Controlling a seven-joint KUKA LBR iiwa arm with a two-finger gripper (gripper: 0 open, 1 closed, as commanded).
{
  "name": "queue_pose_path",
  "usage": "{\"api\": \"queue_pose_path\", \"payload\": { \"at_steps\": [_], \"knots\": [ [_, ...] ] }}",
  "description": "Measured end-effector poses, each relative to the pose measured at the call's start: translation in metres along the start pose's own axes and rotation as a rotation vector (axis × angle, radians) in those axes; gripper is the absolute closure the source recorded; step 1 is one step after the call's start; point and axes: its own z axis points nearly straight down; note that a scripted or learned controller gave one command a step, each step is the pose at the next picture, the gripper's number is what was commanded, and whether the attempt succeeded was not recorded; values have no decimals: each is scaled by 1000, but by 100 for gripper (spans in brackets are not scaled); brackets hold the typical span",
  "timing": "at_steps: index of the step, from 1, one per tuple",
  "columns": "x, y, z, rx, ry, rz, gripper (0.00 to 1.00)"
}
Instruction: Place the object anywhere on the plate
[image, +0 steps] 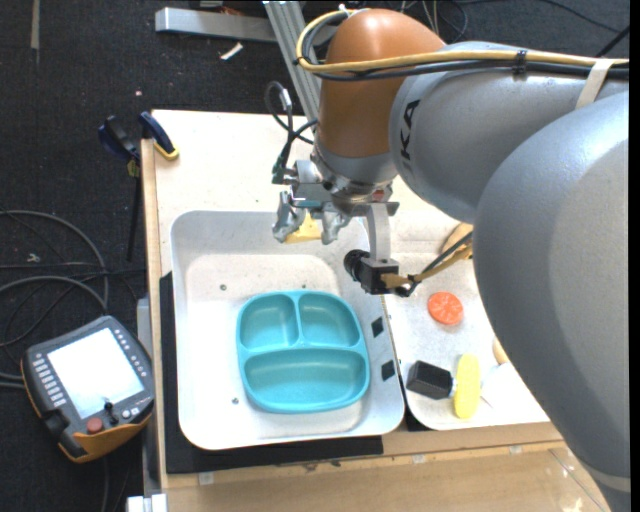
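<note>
The pincer (303, 226) is seen above the far edge of the left bin (200, 300), and a small pale yellow object (302, 229) is gripped between its fingers, so it is judged to be closed on that piece and raised clear of the bin floor. The blue plate (300, 350), divided into three compartments, lies flat in the near half of the same bin, well apart from the held object and toward the camera. The step in hand is taken to be the carry to the plate. It would be done well if the object were kept lifted until it stands over the middle of the plate, best over the large near compartment, where the widest target is offered; it should then be lowered close to the plate before the fingers are parted, so that a bounce over the raised rim is avoided. The grip looks slight, with the piece held near its edge, so a slow, level move is advised. In the right bin (520, 400) an orange round piece (446, 308), a black block (428, 379) and a yellow piece (466, 385) are left lying and need not be touched.
</note>
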Motion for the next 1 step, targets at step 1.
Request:
{"api": "queue_pose_path", "payload": {
  "at_steps": [1],
  "knots": [
    [-2, 0, 1, 2, -1, 2, 0]
  ]
}}
